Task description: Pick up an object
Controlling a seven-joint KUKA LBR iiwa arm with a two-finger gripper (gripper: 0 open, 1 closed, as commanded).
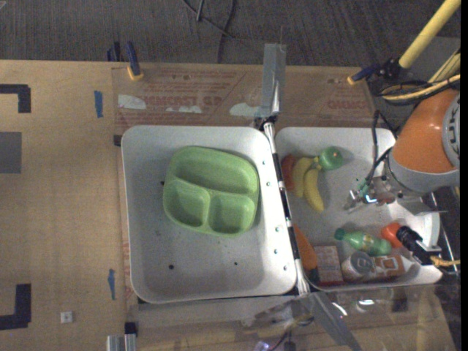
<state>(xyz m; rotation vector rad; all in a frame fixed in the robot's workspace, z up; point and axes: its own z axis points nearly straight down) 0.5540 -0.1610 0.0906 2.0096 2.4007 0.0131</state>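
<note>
Claw [363, 196] is hanging over bare floor in the upper right part of the right bin [344, 139], with nothing showing in its grip. It is too small and blurred here to tell whether it is spread or pressed together. No object is being picked yet; all of them are lying on the bin floors.

Banana [313, 187] is lying closest, left of the claw and apart from it, running roughly top to bottom. Green round fruit [331, 157] is sitting at the banana's upper end, touching it. Red-orange piece [289, 170] is lying just left of the banana, by the bin's left wall.

Green bottle [362, 240] is lying on its side below the claw, apart from it. Small orange-red item [393, 232] is sitting just right of the bottle; what it is, cannot tell. Long orange piece [306, 251] is leaning along the left wall lower down. Reddish box [329, 264] is lying beside it at the bottom wall, with a round-topped container [362, 263] just to its right.

Arm [428, 141] is reaching in from the right, its orange band sitting over the bin's right side.

Left bin [146, 218] is touching the right bin and holding a green divided plate [212, 190], three compartments, lying flat in its upper middle. Both bins are resting on the wooden bench [58, 196].
</note>
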